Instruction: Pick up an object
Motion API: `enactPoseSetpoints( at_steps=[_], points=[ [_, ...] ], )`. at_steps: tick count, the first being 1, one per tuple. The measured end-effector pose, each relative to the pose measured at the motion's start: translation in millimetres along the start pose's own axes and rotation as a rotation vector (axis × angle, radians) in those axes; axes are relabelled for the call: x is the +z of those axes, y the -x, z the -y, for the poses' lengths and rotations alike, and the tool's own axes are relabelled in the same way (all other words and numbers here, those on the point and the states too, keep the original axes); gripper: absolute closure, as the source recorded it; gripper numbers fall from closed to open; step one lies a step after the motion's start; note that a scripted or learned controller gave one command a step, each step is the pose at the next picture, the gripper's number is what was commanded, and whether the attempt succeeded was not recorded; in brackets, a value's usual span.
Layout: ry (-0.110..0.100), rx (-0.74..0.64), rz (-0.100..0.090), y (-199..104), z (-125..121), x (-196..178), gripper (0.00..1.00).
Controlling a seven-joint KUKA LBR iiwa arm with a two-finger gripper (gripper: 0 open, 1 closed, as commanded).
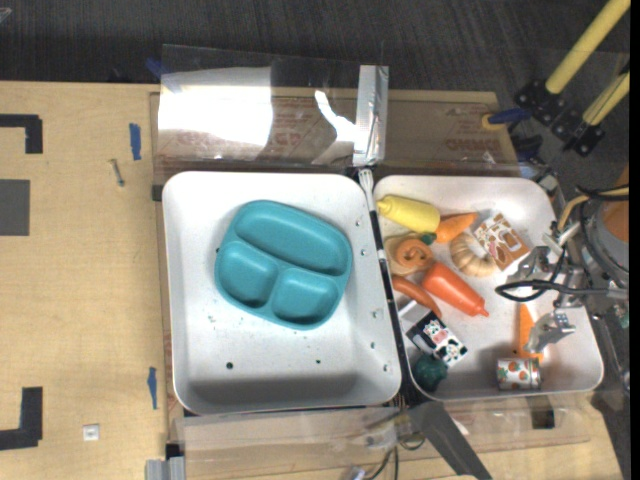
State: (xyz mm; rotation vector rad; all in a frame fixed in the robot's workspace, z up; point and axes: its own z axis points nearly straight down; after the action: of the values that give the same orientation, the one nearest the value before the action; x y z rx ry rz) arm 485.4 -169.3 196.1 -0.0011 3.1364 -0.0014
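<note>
Glossy plastic toy food (pixel 455 288), smooth rounded shapes, right bin (pixel 575 368).

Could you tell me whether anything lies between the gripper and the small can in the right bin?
Nothing visible does. The gripper hangs at the right side of the right bin, and the small can lies just below it in the camera view, with bare bin floor between them.

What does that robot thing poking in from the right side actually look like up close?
The end effector is a cluster of silvery-grey metal parts with pale fingers, hanging over the right bin. Black cables loop loosely across it. Behind it, at the picture's right edge, sits the arm's rounded grey body with an orange ring.
</note>
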Motion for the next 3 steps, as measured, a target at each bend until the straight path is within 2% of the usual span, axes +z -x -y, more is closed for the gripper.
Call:
enactPoseSetpoints(
  at_steps=[1, 2, 3],
  points=[
    [0.002, -0.130, -0.003, 114.3, 53.1, 55.2, 0.00],
    [-0.001, -0.028, 0.005, 57.7, 53.8, 108.4, 0.00],
    [0.001, -0.158, 0.006, 78.6, -14.6, 107.7, 0.00]
  ],
)
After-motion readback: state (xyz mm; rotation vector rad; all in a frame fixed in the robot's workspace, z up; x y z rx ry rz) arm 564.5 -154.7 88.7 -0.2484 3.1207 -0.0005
